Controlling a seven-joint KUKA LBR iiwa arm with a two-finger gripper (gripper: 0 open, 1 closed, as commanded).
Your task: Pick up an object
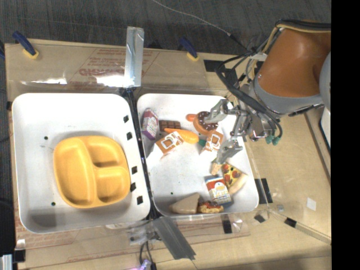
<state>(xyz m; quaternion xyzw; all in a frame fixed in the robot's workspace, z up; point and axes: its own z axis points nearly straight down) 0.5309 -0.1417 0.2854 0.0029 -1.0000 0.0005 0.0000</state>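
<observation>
My gripper [223,131] hangs over the right side of the right bin [169,176], open. One finger [217,113] is beside a brown donut [200,122]. The other finger [229,149] is lower, just above a pizza slice [232,176]. A small orange and white packet [212,142] lies on the bin floor about between the fingers, and nothing is gripped. An orange carrot [183,135], a second orange and white carton [169,143], a chocolate bar [169,125] and a purple pouch [149,124] lie to the left.
A yellow divided tray [90,169] sits in the left bin [28,122]. A small red and blue box [218,189] and a tan wedge [185,206] lie near the right bin's front wall. The arm's cables [264,129] overhang its right rim.
</observation>
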